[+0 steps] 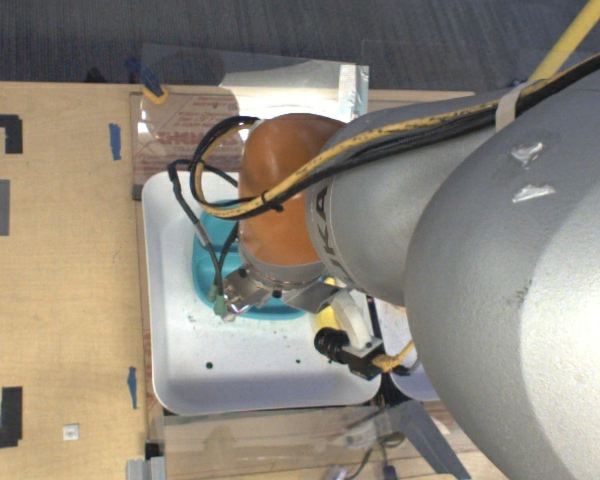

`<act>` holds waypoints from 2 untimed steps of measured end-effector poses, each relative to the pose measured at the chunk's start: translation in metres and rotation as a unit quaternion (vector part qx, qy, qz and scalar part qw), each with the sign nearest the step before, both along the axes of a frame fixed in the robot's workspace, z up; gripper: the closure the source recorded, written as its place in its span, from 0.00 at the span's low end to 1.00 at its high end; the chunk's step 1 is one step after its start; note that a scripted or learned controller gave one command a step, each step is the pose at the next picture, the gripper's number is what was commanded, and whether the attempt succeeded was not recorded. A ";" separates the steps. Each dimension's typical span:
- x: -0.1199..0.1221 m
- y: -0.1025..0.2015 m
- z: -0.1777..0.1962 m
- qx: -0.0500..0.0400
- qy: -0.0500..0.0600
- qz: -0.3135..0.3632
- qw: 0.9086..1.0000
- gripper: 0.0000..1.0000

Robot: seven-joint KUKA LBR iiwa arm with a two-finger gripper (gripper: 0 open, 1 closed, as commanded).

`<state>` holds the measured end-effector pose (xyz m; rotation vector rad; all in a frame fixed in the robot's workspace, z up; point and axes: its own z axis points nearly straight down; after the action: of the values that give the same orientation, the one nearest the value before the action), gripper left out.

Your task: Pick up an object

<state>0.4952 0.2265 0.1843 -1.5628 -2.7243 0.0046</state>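
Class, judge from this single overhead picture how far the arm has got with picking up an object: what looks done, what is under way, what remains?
Done: the arm has reached into the white bin, its wrist low over a teal object. Under way: the gripper sits at that object's edge; the picture does not settle whether it has a grasp. Left: a confirmed grip and the lift, as the teal object lies on the bin floor.

The arm (460, 228) covers most of the white bin (170, 298) and runs off the right edge. A teal object (205, 263), possibly a bowl, is largely hidden beneath the wrist.
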 end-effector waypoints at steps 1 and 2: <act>-0.016 -0.020 0.011 -0.001 0.000 -0.246 0.969 1.00; -0.016 -0.016 0.003 -0.002 0.000 -0.430 0.903 1.00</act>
<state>0.4792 0.2103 0.1874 -2.5829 -1.7882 0.0099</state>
